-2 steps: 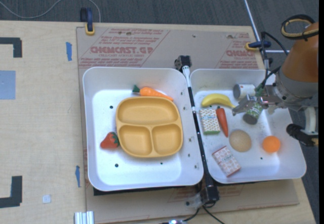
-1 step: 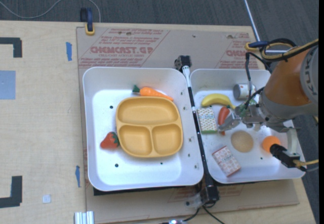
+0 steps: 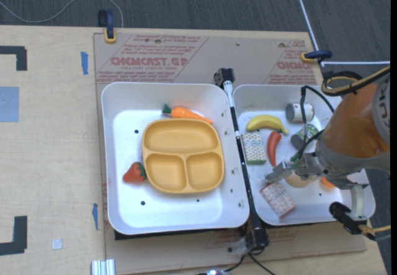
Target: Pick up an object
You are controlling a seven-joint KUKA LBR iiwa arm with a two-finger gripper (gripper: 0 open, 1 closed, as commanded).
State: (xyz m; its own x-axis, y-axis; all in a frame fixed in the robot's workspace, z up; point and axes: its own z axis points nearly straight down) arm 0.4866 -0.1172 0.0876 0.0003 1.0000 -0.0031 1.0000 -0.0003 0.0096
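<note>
The right bin (image 3: 366,208) holds a yellow banana (image 3: 267,123), a red chili pepper (image 3: 273,147), a green-and-white packet (image 3: 253,147), a pink speckled packet (image 3: 277,198) and a small silver can (image 3: 299,112). My gripper (image 3: 286,171) hangs low over the middle of this bin, just above the pink packet and right of the pepper. A tan round object (image 3: 299,181) lies partly under it. A green item (image 3: 306,134) and a small orange piece (image 3: 327,184) peek out from behind the arm (image 3: 353,137).
The left bin (image 3: 118,143) carries a yellow divided plate (image 3: 183,156), a carrot (image 3: 186,113) at its far edge and a strawberry (image 3: 134,172) at its left. A black clamp (image 3: 224,76) sits between the bins. Cables (image 3: 338,81) run at the right.
</note>
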